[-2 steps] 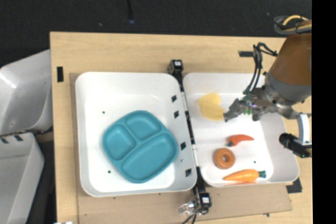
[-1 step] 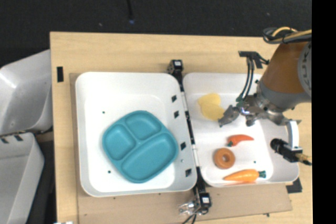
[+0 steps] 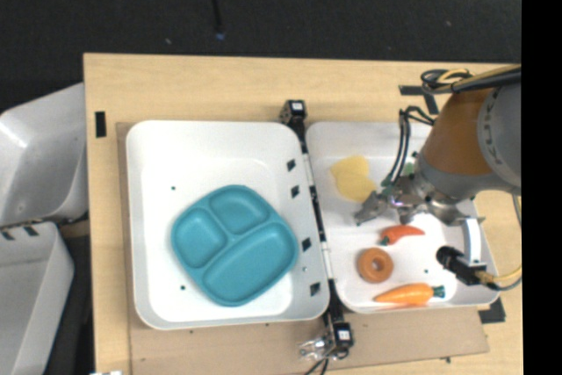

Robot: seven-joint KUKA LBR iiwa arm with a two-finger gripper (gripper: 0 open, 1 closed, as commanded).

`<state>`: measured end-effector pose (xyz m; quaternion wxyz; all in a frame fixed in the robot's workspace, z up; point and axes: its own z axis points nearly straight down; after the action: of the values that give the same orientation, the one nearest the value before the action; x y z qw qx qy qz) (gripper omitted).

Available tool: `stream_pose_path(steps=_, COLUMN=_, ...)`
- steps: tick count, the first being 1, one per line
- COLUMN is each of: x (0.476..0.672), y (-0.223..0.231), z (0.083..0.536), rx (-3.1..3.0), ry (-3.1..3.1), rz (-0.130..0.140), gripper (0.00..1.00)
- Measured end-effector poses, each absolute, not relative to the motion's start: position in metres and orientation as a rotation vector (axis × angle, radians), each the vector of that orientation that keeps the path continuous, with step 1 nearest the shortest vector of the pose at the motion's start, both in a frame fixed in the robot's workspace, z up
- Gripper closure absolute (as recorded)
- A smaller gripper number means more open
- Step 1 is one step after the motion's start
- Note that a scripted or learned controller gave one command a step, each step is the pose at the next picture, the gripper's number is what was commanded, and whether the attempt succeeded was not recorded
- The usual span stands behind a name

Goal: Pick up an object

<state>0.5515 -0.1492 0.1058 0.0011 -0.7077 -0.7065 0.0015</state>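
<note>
Just jaws (image 3: 373,208) between yellow piece (image 3: 352,177) and chili (image 3: 401,234)

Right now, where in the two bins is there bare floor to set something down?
Left bin: bare floor rings the blue divided plate, widest along its upper edge. Right bin is crowded: yellow piece, gripper, red pepper, brown ring and carrot leave only a strip at its upper left.

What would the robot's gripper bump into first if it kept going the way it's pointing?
Probably the floor of the right bin. The gripper points down and toward the left, just below the yellow piece and above the red pepper. From this top view its height is hard to judge, so it may brush the yellow piece.
</note>
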Motion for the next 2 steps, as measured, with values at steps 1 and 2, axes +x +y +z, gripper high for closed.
stream_pose_path(steps=1, x=0.553, y=-0.151, z=0.120, rx=-2.231, ry=-2.215, rz=0.000, gripper=1.00)
stream_pose_path(steps=2, x=0.557, y=-0.153, z=0.184, rx=-2.222, ry=-2.230, rz=-0.006, gripper=1.00)
